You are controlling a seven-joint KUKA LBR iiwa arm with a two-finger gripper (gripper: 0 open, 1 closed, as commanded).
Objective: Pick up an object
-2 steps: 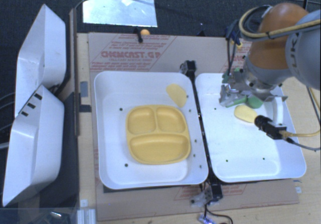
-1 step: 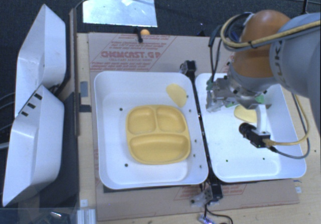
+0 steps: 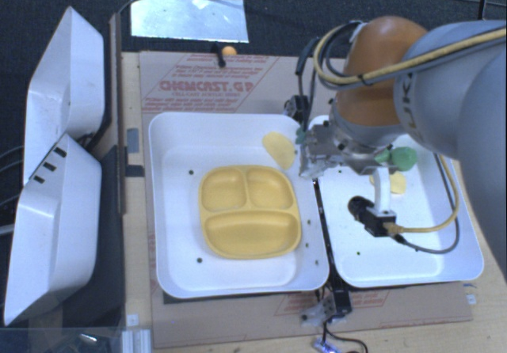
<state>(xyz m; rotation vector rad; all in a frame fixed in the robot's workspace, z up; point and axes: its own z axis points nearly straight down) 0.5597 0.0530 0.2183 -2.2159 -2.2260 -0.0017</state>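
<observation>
A yellow divided plate (image 3: 249,211) lies in the middle of the left bin (image 3: 170,217). A small pale yellow oval piece (image 3: 278,149) rests by that bin's upper right corner. In the right bin (image 3: 420,260) a green object (image 3: 402,157) and a small yellow piece (image 3: 397,183) peek out from under the arm. My gripper (image 3: 309,155) hangs low over the divider between the two bins, just right of the oval piece. The wrist housing hides its tips, and I see nothing held in it.
The arm's grey body and orange band (image 3: 380,66) cover the right bin's far half. A black fitting with a yellow cable (image 3: 372,215) dangles over that bin's middle. Two white covers (image 3: 55,177) stand left of the bench.
</observation>
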